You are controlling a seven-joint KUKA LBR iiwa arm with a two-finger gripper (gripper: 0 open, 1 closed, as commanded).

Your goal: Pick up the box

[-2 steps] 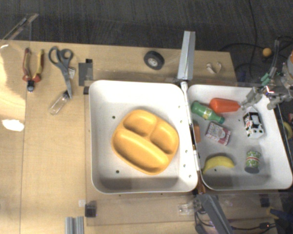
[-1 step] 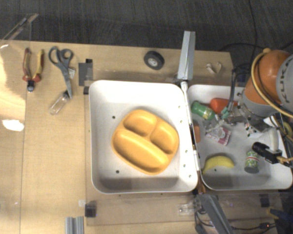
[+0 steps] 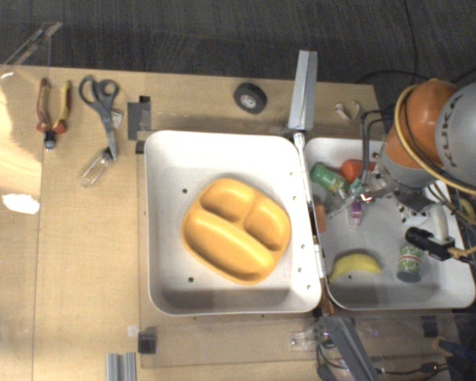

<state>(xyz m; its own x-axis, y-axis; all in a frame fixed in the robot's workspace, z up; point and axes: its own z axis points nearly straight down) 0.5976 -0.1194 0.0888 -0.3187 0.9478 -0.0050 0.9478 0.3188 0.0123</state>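
Note:
My gripper hangs low over the back left part of the right bin, under the grey arm with its orange band. Just left of it lie a green bottle and a small red object. A small clear and purple item sits right below the gripper, touching or nearly touching it. Which of these small items is the box I cannot tell. The arm's wrist hides what lies directly beneath it.
A yellow curved object and a small green can rest near the right bin's front. A large yellow-orange lumpy object lies in the left bin. Scissors, pliers and a tape roll lie on the bench.

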